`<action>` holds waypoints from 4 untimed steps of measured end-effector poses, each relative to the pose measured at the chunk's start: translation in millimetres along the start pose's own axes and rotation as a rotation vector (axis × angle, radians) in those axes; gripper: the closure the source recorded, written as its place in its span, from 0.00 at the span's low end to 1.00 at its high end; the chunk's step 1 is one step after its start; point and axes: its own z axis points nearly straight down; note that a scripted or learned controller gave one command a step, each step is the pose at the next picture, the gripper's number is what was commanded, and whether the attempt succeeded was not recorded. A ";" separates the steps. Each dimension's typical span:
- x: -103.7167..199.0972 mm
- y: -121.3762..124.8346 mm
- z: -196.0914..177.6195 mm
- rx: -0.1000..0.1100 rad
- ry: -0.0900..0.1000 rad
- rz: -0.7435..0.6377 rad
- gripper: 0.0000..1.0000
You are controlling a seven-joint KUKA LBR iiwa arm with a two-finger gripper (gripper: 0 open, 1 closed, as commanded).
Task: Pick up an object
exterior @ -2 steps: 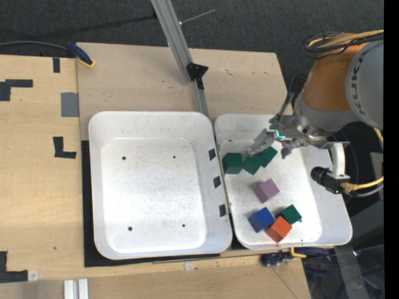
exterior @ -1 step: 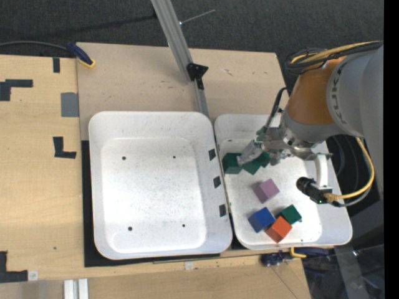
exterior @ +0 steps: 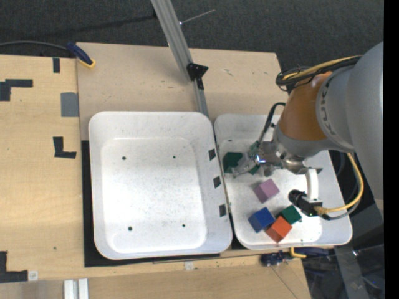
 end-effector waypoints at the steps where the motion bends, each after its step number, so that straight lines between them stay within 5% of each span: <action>1: 0.5 -1.0 17.3 -0.002 0.000 -0.001 0.00; 2: 1.6 -0.7 6.7 -0.003 0.001 -0.002 1.00; 4: 4.0 -5.6 -106.8 -0.011 -0.001 -0.001 1.00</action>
